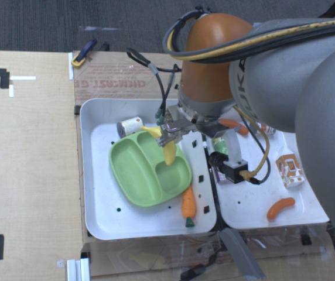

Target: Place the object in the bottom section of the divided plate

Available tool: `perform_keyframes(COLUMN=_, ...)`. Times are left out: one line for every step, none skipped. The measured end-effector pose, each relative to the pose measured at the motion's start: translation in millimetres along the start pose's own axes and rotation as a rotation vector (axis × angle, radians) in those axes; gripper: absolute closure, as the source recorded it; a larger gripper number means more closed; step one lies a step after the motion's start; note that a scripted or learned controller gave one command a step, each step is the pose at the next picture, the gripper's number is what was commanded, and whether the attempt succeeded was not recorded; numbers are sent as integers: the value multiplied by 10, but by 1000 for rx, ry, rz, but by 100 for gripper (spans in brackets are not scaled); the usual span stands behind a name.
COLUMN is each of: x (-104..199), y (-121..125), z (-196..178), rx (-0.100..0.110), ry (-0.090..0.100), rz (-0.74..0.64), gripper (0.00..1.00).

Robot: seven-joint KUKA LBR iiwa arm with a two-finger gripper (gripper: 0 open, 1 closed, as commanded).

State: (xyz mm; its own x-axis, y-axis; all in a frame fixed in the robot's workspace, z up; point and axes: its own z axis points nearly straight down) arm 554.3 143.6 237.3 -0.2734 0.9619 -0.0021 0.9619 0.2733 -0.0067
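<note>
Claw (168, 138) hangs over the left bin (94, 174), at the two o'clock edge of the green divided plate (147, 174). A yellow, banana-like piece (169, 152) hangs straight down from its fingers, which appear pinched on the top end; its lower tip sits over the plate's compartment at three o'clock. Another yellow bit (150, 131) shows just beside the claw at ten o'clock, and a small white can (130, 125) lies at the plate's twelve o'clock. A toy carrot (188, 204) lies at the plate's five o'clock, against the bin wall. In the right bin (284, 221) lie a sausage (280, 208) and a small carton (289, 170).
</note>
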Motion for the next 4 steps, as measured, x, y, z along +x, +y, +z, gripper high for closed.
perform_keyframes(x=0, y=1, z=-1, rx=0, ry=0, rz=0, gripper=0)
perform_keyframes(x=-21, y=1, z=-73, rx=4, ry=-1, rz=2, gripper=100)
perform_keyframes(x=-442, y=-129, z=-1398, rx=-3, ry=0, rz=161, gripper=100)
perform_keyframes(x=-829, y=-1035, z=-274, rx=0, ry=1, rz=253, gripper=100)
